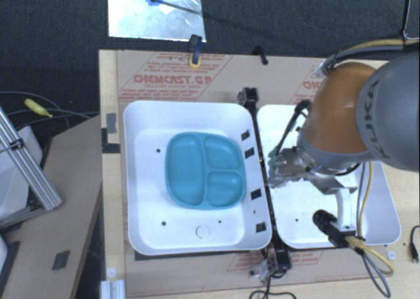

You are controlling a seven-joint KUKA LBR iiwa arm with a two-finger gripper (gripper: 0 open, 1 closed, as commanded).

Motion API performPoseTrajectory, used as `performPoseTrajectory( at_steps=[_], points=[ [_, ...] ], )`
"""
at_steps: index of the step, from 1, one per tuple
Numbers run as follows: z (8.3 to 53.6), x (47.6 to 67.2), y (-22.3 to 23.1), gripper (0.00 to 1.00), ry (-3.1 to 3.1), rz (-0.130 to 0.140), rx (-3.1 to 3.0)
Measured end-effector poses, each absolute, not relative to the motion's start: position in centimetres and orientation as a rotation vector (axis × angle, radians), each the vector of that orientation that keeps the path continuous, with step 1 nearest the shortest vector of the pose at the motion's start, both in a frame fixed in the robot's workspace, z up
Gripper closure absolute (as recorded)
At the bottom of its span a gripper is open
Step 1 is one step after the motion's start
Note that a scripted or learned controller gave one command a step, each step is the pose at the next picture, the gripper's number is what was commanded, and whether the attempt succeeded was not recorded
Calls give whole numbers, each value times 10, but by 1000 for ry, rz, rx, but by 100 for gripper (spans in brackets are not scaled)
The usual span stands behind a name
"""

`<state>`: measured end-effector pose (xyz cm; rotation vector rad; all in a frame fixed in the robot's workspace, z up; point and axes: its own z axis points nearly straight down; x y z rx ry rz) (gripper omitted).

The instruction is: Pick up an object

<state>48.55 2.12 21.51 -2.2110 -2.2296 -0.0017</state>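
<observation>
Gripper [283,168] sits low over left edge of right bin [380,225], under orange-banded wrist; we cannot tell its state or whether it grasps anything. Blue divided tray [203,170] lies flat in middle of left bin [144,160], long axis running near to far. Tray lies left of gripper, across bin divider; we judge next move as leftward traverse.

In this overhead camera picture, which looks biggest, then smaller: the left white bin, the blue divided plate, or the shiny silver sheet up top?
1. Left white bin
2. Shiny silver sheet
3. Blue divided plate

The sheet and plate look close, so their order is unsure.
</observation>
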Motion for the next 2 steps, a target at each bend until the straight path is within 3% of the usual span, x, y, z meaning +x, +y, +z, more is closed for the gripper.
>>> performPoseTrajectory(
  at_steps=[1,2],
  points=[
    [234,486,109,100,-2235,-6,-2206],
    [244,487,103,100,-2230,-4,-2214]
  ],
)
